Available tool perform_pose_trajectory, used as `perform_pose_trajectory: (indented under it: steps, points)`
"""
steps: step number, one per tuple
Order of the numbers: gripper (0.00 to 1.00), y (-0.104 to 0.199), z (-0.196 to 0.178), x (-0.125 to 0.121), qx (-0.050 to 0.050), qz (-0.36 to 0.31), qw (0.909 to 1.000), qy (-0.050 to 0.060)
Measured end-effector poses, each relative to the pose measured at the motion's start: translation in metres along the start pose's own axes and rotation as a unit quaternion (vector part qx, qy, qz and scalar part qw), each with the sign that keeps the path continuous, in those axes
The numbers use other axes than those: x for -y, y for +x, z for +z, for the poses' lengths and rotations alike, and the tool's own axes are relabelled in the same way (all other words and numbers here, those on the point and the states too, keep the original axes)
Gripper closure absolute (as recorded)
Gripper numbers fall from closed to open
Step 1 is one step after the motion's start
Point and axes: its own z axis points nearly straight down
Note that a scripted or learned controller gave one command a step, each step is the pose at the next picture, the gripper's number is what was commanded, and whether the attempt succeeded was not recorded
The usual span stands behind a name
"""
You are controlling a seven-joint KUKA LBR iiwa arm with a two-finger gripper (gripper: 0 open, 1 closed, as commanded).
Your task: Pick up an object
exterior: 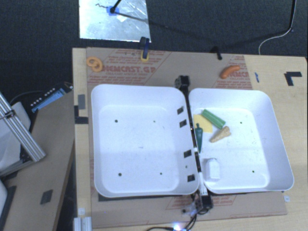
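The right bin (269, 143) holds a few small objects near its left wall. A green cylinder (213, 118) lies tilted at the upper left, partly over a flat yellow piece (204, 124). A tan cone-like object (220, 134) lies just below the green one. A dark green marker-like thing (198, 137) rests along the divider. A white block (212, 169) sits near the bin's lower left corner.
The left bin (139, 141) stands beside the right one on a brown cardboard sheet (159, 66). On the cardboard lie an orange ring (95, 64) at the top left, a yellow-and-blue clamp (144, 49) and an orange sausage shape (229, 71).
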Motion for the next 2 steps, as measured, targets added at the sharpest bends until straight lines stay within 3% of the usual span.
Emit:
perform_pose_trajectory:
  steps: [1, 2]
  points:
    - [0.0, 0.0, 0.0, 0.0, 0.0, 0.0, 1.0, 0.0]
    - [1.0, 0.0, -0.012, -0.001, 0.001, -0.002, 1.0, -0.002]
